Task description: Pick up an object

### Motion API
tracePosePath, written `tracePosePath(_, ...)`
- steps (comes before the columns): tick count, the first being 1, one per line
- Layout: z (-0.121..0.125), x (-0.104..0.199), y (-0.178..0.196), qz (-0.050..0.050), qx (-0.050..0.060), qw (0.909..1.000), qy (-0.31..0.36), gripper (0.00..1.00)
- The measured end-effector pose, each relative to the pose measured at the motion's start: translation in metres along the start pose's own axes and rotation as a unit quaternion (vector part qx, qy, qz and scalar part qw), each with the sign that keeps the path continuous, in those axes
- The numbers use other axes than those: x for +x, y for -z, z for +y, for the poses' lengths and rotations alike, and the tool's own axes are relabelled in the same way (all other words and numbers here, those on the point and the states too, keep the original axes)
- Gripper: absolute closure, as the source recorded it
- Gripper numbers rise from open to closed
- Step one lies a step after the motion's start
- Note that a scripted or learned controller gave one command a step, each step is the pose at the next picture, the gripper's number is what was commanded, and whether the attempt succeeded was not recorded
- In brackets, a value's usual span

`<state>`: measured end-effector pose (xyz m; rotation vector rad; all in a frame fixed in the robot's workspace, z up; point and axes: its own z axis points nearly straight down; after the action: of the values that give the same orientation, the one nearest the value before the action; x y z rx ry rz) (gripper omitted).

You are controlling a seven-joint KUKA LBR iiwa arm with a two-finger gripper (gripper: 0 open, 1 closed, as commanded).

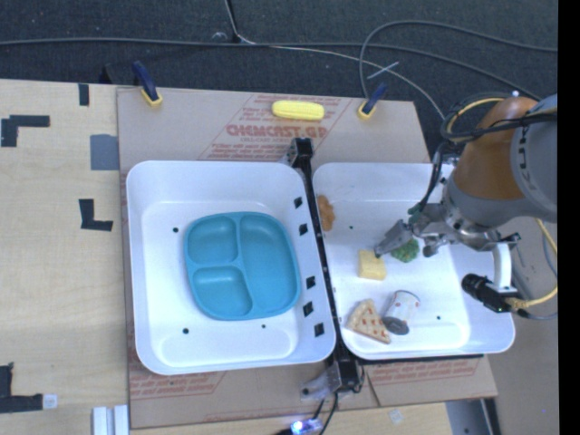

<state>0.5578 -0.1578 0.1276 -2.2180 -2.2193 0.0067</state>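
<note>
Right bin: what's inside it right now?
The right bin holds a yellow block, a pizza slice toy, a grey-white piece, an orange item and a green object at the gripper, which covers part of it.

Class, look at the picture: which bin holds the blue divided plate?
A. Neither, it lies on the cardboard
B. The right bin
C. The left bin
C: the blue divided plate lies flat inside the left bin, while the right bin holds the small food pieces.
</note>
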Motion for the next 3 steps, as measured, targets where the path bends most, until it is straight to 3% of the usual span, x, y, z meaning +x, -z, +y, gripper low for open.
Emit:
tracePosePath(1, 0.001, 0.001, 0.013, 0.0, -0.002, 1.0, 0.001, 1.0)
tracePosePath(3, 0.01, -0.001, 0.087, 0.0, -0.004, 1.0, 0.0, 1.0)
